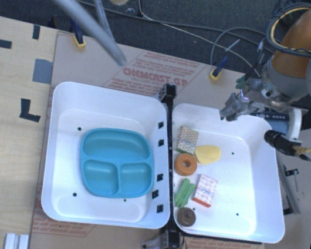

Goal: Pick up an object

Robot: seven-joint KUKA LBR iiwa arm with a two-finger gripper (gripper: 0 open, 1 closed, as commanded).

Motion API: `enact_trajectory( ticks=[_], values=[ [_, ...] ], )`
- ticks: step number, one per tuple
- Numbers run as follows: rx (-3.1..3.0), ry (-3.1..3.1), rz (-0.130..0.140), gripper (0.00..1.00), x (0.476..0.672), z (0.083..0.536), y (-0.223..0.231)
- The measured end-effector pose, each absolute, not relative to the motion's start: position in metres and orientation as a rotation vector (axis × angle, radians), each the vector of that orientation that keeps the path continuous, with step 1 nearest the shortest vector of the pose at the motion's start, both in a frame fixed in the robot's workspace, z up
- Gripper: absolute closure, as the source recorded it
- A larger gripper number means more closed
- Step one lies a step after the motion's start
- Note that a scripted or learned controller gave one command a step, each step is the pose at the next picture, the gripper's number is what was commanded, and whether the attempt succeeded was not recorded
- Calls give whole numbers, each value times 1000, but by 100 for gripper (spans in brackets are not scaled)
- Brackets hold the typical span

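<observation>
The left bin (58, 133) holds a blue tray (116, 163); the right bin (257, 187) holds small items; whether the gripper (230, 111) is open cannot be told

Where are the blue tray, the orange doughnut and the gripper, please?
blue tray (117, 144): camera view, upper compartment floor.
orange doughnut (185, 165): camera view, ring's surface.
gripper (229, 113): camera view, at its fingertips.

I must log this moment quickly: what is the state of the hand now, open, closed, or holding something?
Hand: over the right bin's far edge, nothing visibly held; open or closed cannot be told.
</observation>
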State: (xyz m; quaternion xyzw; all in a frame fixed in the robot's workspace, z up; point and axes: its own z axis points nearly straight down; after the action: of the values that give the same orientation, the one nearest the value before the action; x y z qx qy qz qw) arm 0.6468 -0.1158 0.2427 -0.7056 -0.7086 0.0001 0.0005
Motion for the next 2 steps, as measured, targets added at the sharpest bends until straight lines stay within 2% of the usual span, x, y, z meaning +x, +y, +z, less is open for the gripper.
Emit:
enact_trajectory(
  ticks=[1,2],
  values=[
    [-2214,-2225,2,100,631,229,-68],
    [-2214,-2225,1,100,618,235,-23]
  ],
)
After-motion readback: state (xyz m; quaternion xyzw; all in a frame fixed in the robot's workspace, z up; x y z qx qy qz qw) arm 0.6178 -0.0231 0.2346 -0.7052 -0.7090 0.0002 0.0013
